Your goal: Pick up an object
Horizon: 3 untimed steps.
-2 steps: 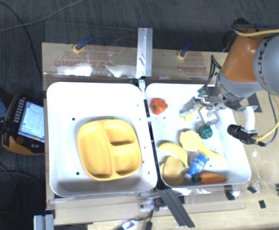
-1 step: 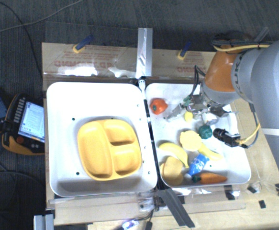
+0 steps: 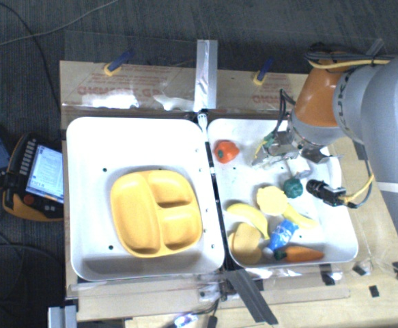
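Over the right bin [image 3: 345, 248], the claw [image 3: 275, 149] hangs, grip unreadable; the small teal object [image 3: 293, 187] lies just below-right of it.

No legible text; faint red print on the cardboard sheet [image 3: 117, 87] unreadable.

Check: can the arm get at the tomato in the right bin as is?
Probably yes. The tomato sits alone near the right bin's upper left corner, nothing on it. The tool hovers just to its right. The divider wall close by may crowd a grasp.
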Each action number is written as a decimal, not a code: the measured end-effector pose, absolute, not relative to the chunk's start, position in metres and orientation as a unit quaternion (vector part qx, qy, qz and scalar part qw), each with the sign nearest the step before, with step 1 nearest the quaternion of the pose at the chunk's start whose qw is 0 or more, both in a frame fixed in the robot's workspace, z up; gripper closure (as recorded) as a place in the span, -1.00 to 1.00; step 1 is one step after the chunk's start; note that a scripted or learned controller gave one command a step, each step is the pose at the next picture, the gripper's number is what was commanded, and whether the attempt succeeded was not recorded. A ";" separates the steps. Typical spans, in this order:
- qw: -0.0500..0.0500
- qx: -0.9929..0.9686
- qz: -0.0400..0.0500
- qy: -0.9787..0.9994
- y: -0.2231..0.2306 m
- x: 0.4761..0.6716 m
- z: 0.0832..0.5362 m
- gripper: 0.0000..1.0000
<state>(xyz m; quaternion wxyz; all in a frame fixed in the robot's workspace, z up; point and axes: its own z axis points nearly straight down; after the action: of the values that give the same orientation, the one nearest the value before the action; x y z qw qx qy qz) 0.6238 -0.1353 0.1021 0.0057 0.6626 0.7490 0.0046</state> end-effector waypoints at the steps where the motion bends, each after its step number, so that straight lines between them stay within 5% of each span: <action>1: 0.006 0.662 0.005 0.749 -0.135 0.624 0.102 -1.00; 2: -0.009 0.690 -0.006 0.724 -0.144 0.665 0.087 -1.00; 3: -0.011 0.690 -0.010 0.723 -0.146 0.663 0.096 1.00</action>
<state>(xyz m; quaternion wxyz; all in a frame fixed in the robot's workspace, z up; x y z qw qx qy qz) 0.6629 -0.1464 0.0956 -0.0105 0.6904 0.7233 -0.0102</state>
